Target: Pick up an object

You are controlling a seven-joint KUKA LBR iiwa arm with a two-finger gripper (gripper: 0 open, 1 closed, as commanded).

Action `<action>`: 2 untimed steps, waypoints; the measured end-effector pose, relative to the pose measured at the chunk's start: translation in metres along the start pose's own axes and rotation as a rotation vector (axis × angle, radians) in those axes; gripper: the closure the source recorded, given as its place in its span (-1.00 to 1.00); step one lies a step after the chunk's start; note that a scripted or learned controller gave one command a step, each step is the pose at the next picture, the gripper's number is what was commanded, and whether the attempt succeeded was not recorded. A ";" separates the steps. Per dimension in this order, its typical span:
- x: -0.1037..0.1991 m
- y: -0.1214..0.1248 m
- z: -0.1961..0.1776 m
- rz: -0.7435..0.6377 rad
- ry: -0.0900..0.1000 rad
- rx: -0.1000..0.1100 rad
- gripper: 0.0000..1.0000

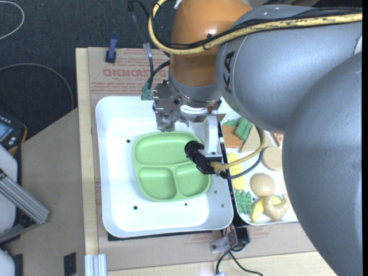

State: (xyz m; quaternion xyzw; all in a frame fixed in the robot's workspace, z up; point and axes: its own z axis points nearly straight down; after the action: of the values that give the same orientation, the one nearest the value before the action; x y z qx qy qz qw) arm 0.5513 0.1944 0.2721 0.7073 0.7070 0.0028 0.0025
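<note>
A light green divided plate point(167, 168) with three compartments lies in the left white bin point(115, 154). My gripper point(169, 122) hangs under the orange band, right at the plate's far rim, and the wrist hides its tip. A black cable fitting point(198, 157) on the arm overlaps the plate's right side. Nothing shows as held.
The right bin point(261, 218), largely covered by the arm, holds several toy foods: an orange piece point(232, 135), a green piece point(244, 128), a tan round one point(262, 184) and a yellow one point(257, 209). A blue clip point(111, 48) lies on the board behind the bins.
</note>
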 end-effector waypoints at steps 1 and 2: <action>0.031 0.056 0.103 -0.003 -0.002 0.012 1.00; 0.031 0.053 -0.088 -0.003 0.007 -0.012 1.00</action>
State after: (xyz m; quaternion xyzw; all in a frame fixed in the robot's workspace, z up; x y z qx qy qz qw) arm 0.6041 0.2250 0.3605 0.7062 0.7080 0.0096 0.0044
